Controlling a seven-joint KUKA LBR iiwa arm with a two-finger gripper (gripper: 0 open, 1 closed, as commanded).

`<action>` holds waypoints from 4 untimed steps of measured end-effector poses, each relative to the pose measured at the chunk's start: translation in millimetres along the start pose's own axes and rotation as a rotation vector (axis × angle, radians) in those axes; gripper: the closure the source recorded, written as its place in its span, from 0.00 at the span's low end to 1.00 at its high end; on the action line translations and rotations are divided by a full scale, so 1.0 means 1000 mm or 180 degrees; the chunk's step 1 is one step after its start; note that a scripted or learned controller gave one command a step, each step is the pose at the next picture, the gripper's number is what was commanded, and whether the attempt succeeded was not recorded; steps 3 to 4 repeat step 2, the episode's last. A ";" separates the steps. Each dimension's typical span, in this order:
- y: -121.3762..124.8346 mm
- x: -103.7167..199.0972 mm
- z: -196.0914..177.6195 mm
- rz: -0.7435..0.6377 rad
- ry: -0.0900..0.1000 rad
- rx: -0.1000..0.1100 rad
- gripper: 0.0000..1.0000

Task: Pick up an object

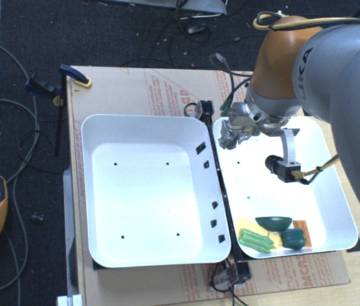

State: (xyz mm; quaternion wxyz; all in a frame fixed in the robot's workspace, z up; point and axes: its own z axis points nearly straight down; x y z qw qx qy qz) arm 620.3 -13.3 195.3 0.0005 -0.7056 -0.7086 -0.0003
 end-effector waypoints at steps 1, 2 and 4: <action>0.005 0.051 -0.018 -0.0001 0.0001 -0.0005 1.00; 0.010 0.105 -0.012 -0.0001 0.0000 0.0001 1.00; 0.010 0.105 -0.012 -0.0001 0.0000 0.0001 1.00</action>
